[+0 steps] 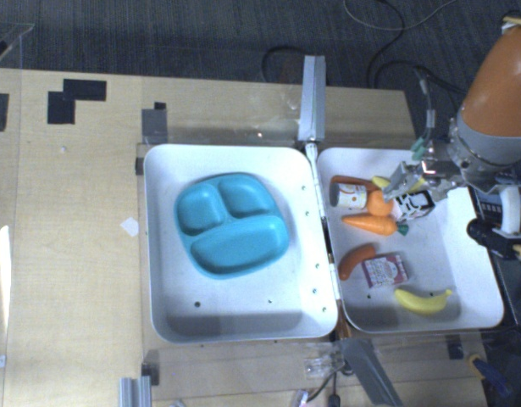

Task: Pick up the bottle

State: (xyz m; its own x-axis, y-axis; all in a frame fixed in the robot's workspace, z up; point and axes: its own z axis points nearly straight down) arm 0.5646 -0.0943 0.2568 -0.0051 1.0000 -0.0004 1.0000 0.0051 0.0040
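One bottle (pixel 351 193) on its side, label unreadable, near the pincer (pixel 410 195), grip state unclear.

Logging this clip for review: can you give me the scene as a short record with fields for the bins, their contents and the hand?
left bin: holds a blue divided tray
right bin: holds bottle, carrot, sausage, red packet, banana
bottle pose: lying on its side, by the carrot
hand: over the right bin's upper part, right of the bottle
bottle held: no, it lies in the bin
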